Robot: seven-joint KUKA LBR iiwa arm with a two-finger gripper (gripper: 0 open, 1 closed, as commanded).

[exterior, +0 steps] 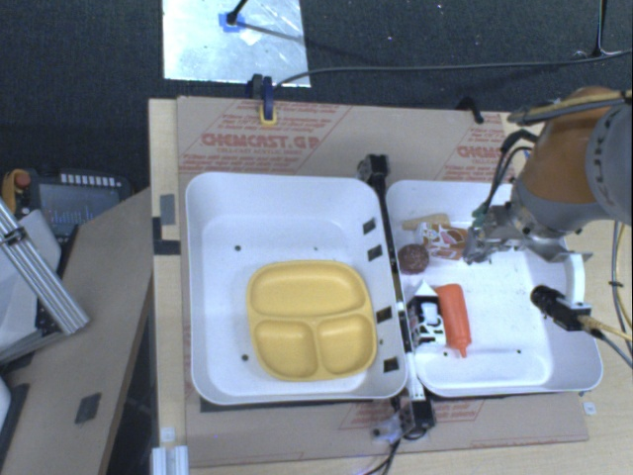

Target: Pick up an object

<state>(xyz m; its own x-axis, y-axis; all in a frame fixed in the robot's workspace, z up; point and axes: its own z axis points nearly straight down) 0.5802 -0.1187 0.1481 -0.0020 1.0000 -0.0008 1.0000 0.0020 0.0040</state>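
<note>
The right bin (514, 364) holds an orange bottle-like object (454, 318) lying lengthwise near its left side, with a black-and-white item (427, 321) right beside it. A brown round object (413, 257) sits at the left wall. A small white-and-red packet (443, 235) lies near the back, with a tan stick (425, 223) just behind it. My gripper (480, 242) hangs low over the back of the right bin, right beside the packet's right end. I see nothing held in it.
The left bin (227, 216) carries a yellow three-compartment plate (309, 320). A black divider (388, 255) runs between the bins. The grey and orange arm (569, 166) covers the right bin's back right corner.
</note>
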